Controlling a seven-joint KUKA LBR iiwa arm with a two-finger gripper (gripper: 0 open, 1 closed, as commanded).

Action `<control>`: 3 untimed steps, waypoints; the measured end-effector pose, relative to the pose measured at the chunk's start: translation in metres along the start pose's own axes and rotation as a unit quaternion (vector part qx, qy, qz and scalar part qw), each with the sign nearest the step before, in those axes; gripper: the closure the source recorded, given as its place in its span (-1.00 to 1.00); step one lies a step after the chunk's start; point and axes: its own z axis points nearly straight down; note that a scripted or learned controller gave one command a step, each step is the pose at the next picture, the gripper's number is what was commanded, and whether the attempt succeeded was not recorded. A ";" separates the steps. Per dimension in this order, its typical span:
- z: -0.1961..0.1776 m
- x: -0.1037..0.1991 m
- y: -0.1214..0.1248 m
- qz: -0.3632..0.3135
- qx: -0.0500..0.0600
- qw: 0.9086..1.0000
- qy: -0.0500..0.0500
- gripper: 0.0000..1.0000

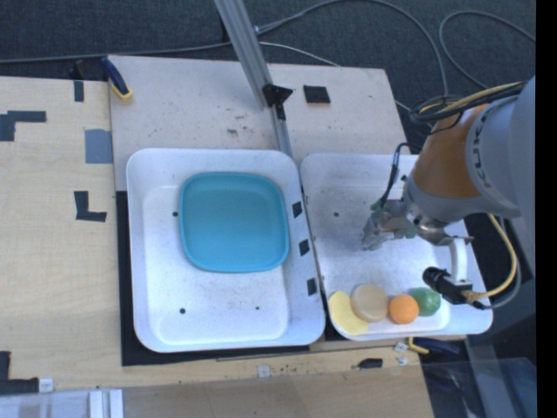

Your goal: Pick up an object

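gripper (pixel 380 231) mid right bin (pixel 335 190), over bare floor | fingers: can't tell | nothing seen held | items along near wall: puck (pixel 369 301), orange ball (pixel 403 309), green ball (pixel 427 300) | target lies toward camera from gripper

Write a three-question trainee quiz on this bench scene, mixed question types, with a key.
1. True or false: the blue plate lies in the left bin.
2. Where in the right bin do the small things cluster? A) far edge B) near edge C) middle
3. Fill in: the orange ball sits between the tan disc and a ____ thing.

Key
1. True.
2. B; the yellow piece lies there too, while the gripper hangs over the bin's middle.
3. Green.
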 end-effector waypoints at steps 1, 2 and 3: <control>-0.062 0.000 0.000 0.000 -0.003 1.000 -0.001 1.00; -0.106 0.002 0.007 0.000 -0.002 1.000 0.000 1.00; -0.147 0.003 0.007 0.000 -0.002 1.000 0.000 1.00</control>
